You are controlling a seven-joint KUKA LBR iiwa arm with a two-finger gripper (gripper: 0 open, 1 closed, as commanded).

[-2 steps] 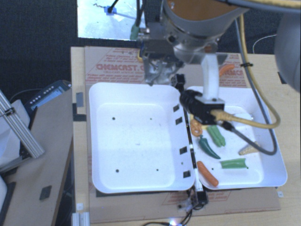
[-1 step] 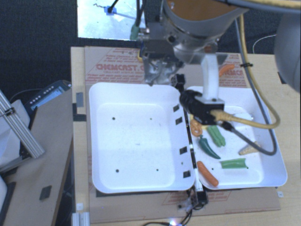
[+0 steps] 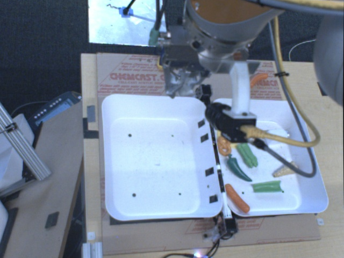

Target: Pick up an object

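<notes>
Red lettering on the cardboard sheet (image 3: 134, 75) beneath both bins reads "CHEMCAST"; the smaller print is illegible. The gripper (image 3: 184, 87) hangs over the 12 o'clock rim of the left bin (image 3: 156, 160); whether it is spread or pressed together cannot be told. Toy vegetables lie in the right bin (image 3: 303, 198), toward 5 o'clock from the gripper and well apart from it: an orange carrot (image 3: 237, 198), a green pepper (image 3: 267, 186) and a dark green chili (image 3: 238, 169).

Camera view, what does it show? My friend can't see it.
A grey arm reaches in from the right, its gripper above the far rim of the left bin. The right bin holds a carrot, green peppers and corn.
</notes>
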